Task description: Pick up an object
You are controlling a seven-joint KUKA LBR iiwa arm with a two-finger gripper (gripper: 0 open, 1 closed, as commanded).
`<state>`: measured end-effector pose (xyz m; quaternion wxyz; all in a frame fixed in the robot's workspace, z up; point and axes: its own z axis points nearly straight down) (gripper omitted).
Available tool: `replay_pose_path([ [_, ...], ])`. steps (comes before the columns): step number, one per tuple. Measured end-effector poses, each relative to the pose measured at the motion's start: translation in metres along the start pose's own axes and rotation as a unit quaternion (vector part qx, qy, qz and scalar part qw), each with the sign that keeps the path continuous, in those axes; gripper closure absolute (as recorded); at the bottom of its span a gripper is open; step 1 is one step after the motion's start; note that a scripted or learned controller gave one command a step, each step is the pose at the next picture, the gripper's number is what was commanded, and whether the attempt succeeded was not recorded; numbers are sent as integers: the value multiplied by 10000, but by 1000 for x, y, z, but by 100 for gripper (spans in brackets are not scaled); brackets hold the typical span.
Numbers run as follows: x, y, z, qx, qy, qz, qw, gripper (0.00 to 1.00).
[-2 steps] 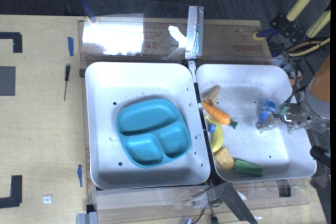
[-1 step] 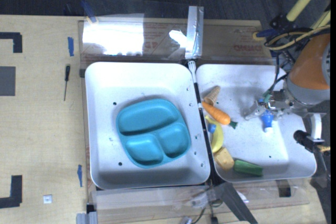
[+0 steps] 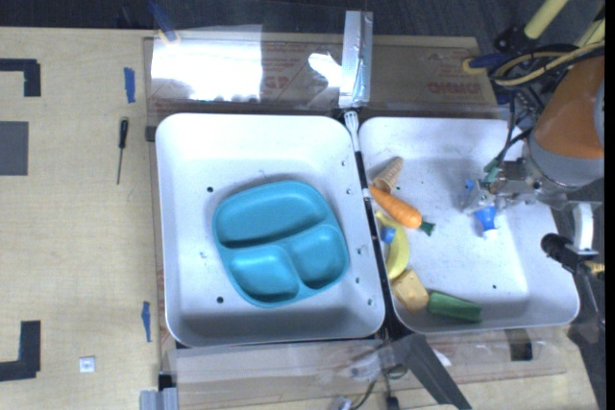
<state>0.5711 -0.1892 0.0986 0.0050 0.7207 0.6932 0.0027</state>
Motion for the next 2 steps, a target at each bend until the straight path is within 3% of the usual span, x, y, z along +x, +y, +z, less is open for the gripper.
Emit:
replay_pose_path([
  [1,-12,47,13,41,14,-486,9988,100],
  [2,91,44,-144,4,20,-550,9985,100],
])
